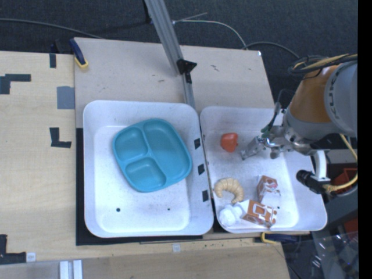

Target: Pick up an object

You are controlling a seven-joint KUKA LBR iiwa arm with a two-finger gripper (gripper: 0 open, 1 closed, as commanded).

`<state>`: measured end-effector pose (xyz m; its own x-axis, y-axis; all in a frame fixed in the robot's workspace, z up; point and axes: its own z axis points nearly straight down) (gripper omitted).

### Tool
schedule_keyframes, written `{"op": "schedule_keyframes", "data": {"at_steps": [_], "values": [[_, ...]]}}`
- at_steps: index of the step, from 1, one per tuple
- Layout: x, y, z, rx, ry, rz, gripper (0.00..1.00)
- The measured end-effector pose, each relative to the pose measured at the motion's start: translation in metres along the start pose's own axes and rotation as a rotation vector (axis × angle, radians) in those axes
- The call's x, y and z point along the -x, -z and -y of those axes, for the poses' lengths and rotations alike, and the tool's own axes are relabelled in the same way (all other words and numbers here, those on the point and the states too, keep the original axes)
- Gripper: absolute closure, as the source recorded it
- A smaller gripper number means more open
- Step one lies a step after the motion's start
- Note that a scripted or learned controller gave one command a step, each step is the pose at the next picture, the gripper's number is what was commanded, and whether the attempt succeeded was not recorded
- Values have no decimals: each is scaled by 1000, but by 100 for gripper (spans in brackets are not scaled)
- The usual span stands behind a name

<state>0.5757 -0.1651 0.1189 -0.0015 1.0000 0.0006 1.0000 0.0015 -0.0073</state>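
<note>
Far to the left of the red toy fruit: a blue divided plate, lying flat in the left bin. Not a good target; too wide and too flat for a small pincer, so better to leave alone.

Then the red toy fruit itself, in the upper part of the right bin, free on all sides and touching nothing. Probably the easiest thing to take.

Below the red toy fruit, toward the near rim: a toy croissant, and under it a small white lump, pressed close to the croissant and the bin corner. Below and to the right of the red toy fruit: two small orange-and-white cartons, close together and tilted. Crowded there; risk of pushing one piece while closing on another.

Just to the right of the red toy fruit, near but apart from it: the pincer, low over the bin floor. Cannot tell from this slanted view whether apart or together.

To do the step well: open wide first, shift left until centred over the red toy fruit, descend straight nearly to the bin floor, close slowly across the widest part. Judging by the rounded shape, likely to roll or squeeze out, so avoid a sideways approach. Lift only a little at first and check the hold.
</note>
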Motion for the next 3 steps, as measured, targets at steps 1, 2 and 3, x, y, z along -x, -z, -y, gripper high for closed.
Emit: {"op": "schedule_keyframes", "data": {"at_steps": [1, 2, 3], "values": [[0, 14, -1, 5, 1, 0, 100], [-7, 74, -5, 12, 1, 2, 100], [-17, 131, -3, 12, 1, 1, 100]]}}
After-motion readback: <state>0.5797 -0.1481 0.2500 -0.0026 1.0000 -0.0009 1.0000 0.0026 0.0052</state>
